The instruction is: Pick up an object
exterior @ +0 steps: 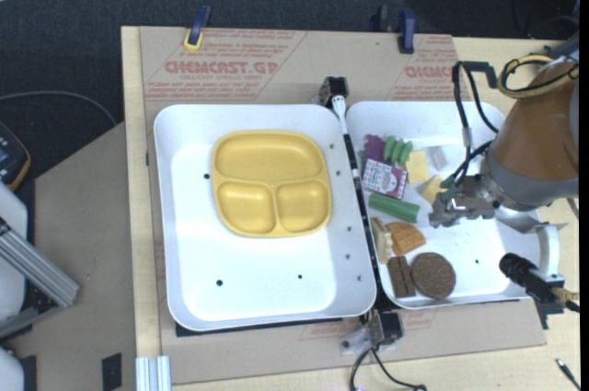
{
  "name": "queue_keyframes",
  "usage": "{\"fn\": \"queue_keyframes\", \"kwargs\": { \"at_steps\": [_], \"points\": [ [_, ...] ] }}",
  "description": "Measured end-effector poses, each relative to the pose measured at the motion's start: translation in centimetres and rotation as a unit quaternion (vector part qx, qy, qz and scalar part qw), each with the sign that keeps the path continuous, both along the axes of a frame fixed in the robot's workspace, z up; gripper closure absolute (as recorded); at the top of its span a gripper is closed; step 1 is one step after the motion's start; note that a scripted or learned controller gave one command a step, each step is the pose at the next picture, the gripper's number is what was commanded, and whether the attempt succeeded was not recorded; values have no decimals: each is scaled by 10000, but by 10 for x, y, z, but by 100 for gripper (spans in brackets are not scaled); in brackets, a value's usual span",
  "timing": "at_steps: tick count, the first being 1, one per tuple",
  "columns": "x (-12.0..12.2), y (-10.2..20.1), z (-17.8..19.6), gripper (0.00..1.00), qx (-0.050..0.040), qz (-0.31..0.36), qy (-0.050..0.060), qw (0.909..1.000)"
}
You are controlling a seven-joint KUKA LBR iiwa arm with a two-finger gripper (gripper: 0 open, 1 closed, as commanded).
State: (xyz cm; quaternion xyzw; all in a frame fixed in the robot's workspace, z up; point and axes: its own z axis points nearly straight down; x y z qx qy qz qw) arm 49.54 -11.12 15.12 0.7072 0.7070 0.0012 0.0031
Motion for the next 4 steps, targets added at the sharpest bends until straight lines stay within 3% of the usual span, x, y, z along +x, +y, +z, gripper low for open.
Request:
{"fn": "queue_keyframes", "kwargs": {
  "at_steps": [1, 2, 4],
  "points": [
    [-3, 0, 63, 100, 4, 6, -5, 10000],
    [-2, 0, 74, 100, 5, 7, 9, 10000],
    [58, 83, 82, 100, 15, 30, 10, 10000]
  ]
}}
